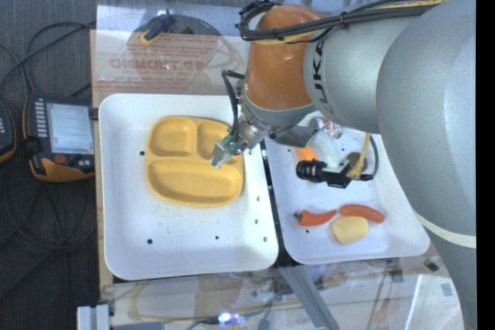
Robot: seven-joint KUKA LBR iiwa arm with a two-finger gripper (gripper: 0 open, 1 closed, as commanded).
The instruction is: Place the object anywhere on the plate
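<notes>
Two shallow white bins sit side by side on the tabletop [116,62], which is covered by a pale sheet with faded reddish lettering. Far left, off the tabletop on the dark floor, lies a handheld control unit [62,137] with a grey screen and orange trim, among loose cables. The left bin [131,228] carries a yellow plate [186,180] in its upper middle. The plate is divided into three compartments: two small ones along the far side and one long one along the near side.

Above the plate's right part, about where the small right compartment meets the long one, hang the fingers [223,154], slanting down and to the left from the wrist. They are small and partly shadowed, with a greenish spot at them, and I cannot tell whether they are spread, closed or holding anything. Behind them the arm [418,89] rises grey and broad, with its orange band [282,66] over the rim shared by the bins.

The right bin [309,245] holds three loose things near its front edge, well apart from the plate: a carrot [315,218] with a green tip, a yellow lump [349,229] just beside it, and an orange sausage-shaped piece [362,212] touching the lump's upper side
</notes>
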